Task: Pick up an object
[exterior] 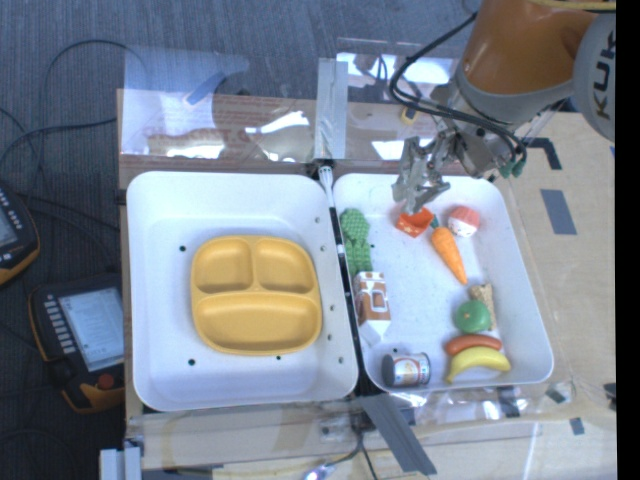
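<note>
My gripper [414, 196] hangs over the back of the right bin [530, 298], reaching in from the upper right. Directly under its tip lies a small red-orange block [414, 223], touching or nearly touching it; whether it is gripped I cannot make out. An orange carrot [450, 254] lies just right of the block. Beside the carrot's top sits a red and white round piece [463, 220].
The right bin also holds a green bumpy piece [354, 230], a small orange and white box [372, 298], a can [408, 370], a banana [478, 363], a red sausage [472, 344], a green fruit [473, 316]. A yellow divided plate [257, 293] lies in the left bin [160, 208].
</note>
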